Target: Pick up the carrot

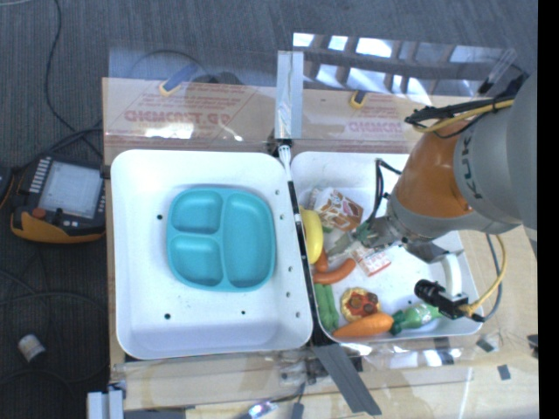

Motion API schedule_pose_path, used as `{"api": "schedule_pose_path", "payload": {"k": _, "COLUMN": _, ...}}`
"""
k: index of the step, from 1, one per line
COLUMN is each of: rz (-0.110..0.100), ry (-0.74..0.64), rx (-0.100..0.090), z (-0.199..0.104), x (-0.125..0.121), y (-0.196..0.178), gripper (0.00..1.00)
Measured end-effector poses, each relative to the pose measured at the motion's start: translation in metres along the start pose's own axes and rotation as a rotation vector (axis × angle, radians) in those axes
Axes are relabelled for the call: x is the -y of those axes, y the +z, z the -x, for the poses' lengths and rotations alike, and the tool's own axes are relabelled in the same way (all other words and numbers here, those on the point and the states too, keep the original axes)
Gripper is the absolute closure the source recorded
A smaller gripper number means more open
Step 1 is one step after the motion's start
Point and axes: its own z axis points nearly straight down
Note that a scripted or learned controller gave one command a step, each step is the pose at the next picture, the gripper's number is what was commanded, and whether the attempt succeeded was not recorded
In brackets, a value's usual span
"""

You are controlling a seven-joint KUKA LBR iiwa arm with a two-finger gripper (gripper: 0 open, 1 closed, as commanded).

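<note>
The carrot [362, 326], orange with a green leafy top to its right, lies along the front wall of the right bin [384, 166]. My gripper [369, 234] hangs below the orange wrist band, low over the middle of that bin, above a red-and-white packet [376, 259]. It is well behind the carrot, about a hand's width away, and nothing from the bin looks lifted.
Around the carrot lie a small pizza-like toy [360, 302], a green cucumber [325, 304], an orange-red pepper [336, 271], a banana [312, 234] and a snack packet [336, 208]. The left bin [140, 321] holds a teal divided plate [221, 238].
</note>
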Motion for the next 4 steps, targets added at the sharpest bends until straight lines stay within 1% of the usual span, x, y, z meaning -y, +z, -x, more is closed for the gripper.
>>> {"api": "schedule_pose_path", "payload": {"k": 1, "rz": -0.007, "ry": -0.044, "rx": -0.009, "z": 0.011, "x": -0.072, "y": 0.004, "gripper": 0.00}}
{"api": "schedule_pose_path", "payload": {"k": 2, "rz": -0.020, "ry": 0.003, "rx": -0.038, "z": -0.069, "x": -0.059, "y": -0.048, "gripper": 0.00}}
{"api": "schedule_pose_path", "payload": {"k": 3, "rz": -0.027, "ry": -0.052, "rx": -0.015, "z": -0.039, "x": -0.129, "y": -0.257, "gripper": 0.00}}
{"api": "schedule_pose_path", "payload": {"k": 4, "rz": -0.033, "ry": 0.009, "rx": -0.016, "z": -0.075, "x": -0.144, "y": -0.083, "gripper": 0.00}}
